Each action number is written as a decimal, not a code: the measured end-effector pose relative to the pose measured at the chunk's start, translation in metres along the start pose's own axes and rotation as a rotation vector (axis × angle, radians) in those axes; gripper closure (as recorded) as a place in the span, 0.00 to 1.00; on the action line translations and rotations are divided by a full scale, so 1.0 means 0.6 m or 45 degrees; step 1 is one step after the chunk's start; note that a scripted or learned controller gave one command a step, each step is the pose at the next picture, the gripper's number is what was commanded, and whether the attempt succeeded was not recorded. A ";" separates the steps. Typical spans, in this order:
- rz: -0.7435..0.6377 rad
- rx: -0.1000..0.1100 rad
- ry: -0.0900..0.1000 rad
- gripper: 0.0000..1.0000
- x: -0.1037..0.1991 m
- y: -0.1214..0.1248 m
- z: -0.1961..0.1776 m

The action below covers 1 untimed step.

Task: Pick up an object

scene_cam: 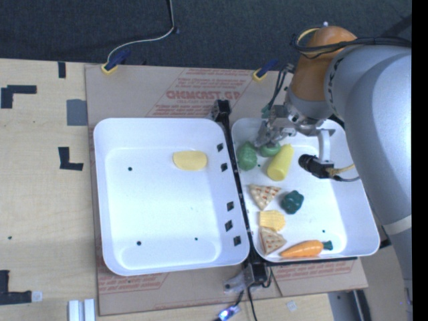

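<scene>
Layout, left to right. On table (40,199): left bin (107,179), with one flat yellow piece (190,160) lying toward its far right corner, well apart from everything else. Beside it, right bin (361,226), crowded. In its far left part: green round piece (246,156) close against the dividing wall, small green piece (271,150) just beside it, yellow corn cob (279,163) leaning in from the right. Nearer the front edge: tan triangular slice (264,194), teal lump (291,201), yellow ridged chip (271,219), tan wedge (271,239), carrot (304,248).

Gripper (270,139): low over the far left part of right bin, directly above small green piece. Opening of gripper: cannot tell from this slant. No object visibly held.

Step in hand, as judged: final descent and closure on small green piece.

1. Centre over small green piece alone; keep clear of green round piece and yellow corn cob on either side.
2. Descend straight, without sideways drift toward the dividing wall.
3. Stop just short of the bin floor.
4. Close across the narrow axis of the piece.
5. Lift vertically and slowly; confirm the piece rises before travelling.

Likely fault: a neighbour pinched or nudged, spoiling the grip.
</scene>
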<state>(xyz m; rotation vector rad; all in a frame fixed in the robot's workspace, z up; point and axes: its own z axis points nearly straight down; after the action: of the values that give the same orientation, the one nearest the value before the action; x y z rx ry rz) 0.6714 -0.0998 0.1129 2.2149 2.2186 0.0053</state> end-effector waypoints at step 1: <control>0.000 0.000 0.000 1.00 0.000 0.000 0.000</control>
<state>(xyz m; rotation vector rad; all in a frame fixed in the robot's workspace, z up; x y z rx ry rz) 0.6714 -0.0997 0.1127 2.2146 2.2186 0.0052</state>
